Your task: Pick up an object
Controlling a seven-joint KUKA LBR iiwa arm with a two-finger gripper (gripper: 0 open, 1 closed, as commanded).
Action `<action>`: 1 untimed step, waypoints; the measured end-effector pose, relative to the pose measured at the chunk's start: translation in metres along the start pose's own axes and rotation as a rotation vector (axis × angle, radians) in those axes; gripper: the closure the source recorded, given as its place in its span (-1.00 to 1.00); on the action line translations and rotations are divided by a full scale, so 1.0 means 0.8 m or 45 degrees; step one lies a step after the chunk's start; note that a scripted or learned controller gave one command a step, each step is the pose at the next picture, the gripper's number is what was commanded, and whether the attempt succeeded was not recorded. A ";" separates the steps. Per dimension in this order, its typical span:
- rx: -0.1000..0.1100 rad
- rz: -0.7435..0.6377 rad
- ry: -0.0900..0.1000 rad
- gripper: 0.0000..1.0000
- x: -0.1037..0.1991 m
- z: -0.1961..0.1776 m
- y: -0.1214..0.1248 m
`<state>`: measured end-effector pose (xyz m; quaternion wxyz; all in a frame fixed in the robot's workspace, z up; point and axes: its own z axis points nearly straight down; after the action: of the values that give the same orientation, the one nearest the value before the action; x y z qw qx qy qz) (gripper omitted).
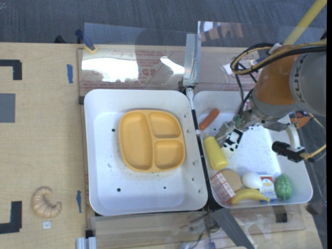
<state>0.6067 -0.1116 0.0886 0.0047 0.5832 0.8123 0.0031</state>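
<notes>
Bench, two white bins (98,154). Arm hides right bin's 1 o'clock corner. Gripper (231,136) above mustard bottle (215,152); finger state unclear, blurred.

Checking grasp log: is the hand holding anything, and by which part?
Nothing is between the fingers of the hand; it hangs over the right bin, beside the yellow bottle.

The arm (306,79) is a thick grey cylinder with a broad orange band (275,84) above the wrist; black and yellow cables (248,58) loop beside it. The gripper (228,136) is dark metal with a black-and-white checkered marking.
</notes>
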 end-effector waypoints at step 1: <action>-0.003 0.002 -0.001 1.00 -0.002 -0.010 0.002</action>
<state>0.6087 -0.1127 0.0968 0.0057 0.5839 0.8118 0.0039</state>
